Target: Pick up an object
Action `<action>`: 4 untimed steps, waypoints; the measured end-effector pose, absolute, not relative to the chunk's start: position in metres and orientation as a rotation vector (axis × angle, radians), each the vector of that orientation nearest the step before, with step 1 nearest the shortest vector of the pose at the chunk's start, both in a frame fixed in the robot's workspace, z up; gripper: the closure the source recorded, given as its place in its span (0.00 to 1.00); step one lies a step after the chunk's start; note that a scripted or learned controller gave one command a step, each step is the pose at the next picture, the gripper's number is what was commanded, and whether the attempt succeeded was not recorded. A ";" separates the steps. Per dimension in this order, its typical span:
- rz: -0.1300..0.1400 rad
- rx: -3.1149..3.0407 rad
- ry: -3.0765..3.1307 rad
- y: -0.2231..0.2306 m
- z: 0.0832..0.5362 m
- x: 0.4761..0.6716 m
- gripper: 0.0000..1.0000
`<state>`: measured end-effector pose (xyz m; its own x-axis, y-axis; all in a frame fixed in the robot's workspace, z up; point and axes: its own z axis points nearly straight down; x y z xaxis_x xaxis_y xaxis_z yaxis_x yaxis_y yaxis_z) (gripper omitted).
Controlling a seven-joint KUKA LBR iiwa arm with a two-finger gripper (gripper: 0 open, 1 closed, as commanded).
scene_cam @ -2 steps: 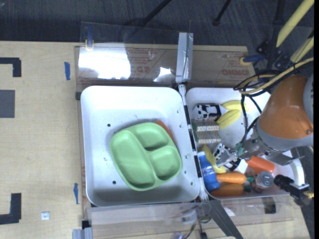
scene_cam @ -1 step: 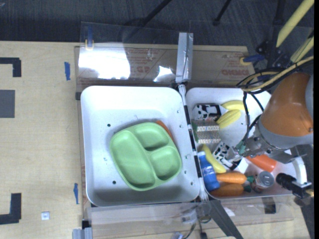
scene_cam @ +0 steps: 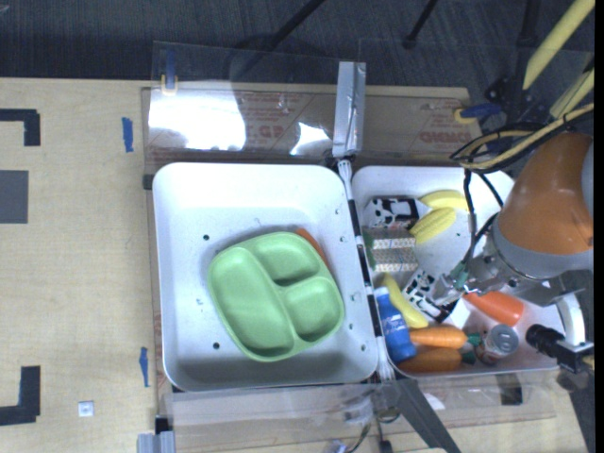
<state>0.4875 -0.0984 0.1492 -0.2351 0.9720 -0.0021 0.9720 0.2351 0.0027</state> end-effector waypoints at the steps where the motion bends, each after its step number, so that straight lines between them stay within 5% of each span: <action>1: 0.000 1.900 2.500 -0.128 0.266 0.487 1.00; 2: 0.000 1.900 2.500 -0.128 0.266 0.487 0.00; 3: 0.002 1.655 2.664 -0.091 0.300 0.481 0.00; 4: -0.001 1.729 2.624 -0.078 0.208 0.480 0.00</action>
<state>0.4798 -0.0784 0.2077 -0.3946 0.9188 0.0006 0.9188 0.3946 -0.0011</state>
